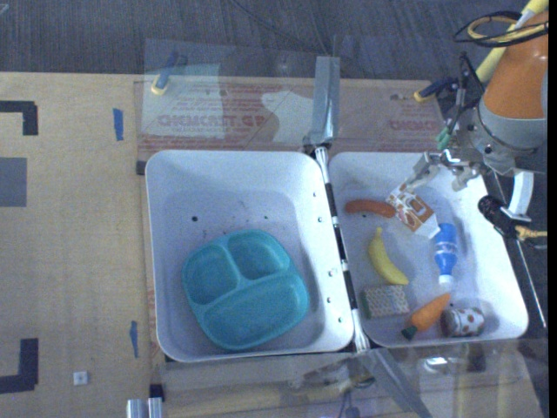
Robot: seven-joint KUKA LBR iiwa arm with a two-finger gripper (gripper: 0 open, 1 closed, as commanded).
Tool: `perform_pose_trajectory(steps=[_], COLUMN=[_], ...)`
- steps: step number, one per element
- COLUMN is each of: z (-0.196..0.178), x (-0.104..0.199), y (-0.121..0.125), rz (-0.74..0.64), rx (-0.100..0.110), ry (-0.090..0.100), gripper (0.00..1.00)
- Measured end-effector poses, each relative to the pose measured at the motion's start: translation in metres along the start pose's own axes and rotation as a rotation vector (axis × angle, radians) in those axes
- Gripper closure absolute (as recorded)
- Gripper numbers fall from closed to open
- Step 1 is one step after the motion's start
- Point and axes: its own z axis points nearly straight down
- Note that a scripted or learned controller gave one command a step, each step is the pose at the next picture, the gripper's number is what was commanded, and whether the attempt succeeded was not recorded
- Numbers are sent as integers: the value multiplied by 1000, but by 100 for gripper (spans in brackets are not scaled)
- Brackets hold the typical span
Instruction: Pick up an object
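- Camera view, layout: two white bins sit side by side. The left bin [165, 233] holds a teal divided plate [245, 287]. The right bin [513, 316] holds the candidate objects.
- Camera view, arm: the gripper [444, 165] hangs over the upper part of the right bin. You cannot tell from this slant whether it is spread or pressed together, and nothing is visibly pinched.
- Camera view, targets: a small carton [412, 211] lies tilted just below the gripper. A sausage [370, 207] is just beside the carton's left. A blue-capped bottle [446, 252], a banana [385, 260], a sponge [385, 300], a carrot [427, 313] and a spotted ball [463, 321] lie lower down.
- Risk, crowding: the carton and sausage are nearly touching. Expect a descent there to nudge one while closing on the other.
- Risk, tilt: the carton's slanted faces may let it slip out on lift.
- Risk, wall: the gripper is near the bin's upper rim; watch for contact.
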Motion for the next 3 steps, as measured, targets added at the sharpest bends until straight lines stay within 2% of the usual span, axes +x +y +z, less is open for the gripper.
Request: perform_pose_trajectory(steps=[1, 2, 3], z=[74, 83, 68], x=[-40, -62, -63], y=[10, 14, 17], rz=[-122, -165, -166], rx=[-36, -46, -56], ry=[-9, -6, -9], gripper=[0, 0, 100])
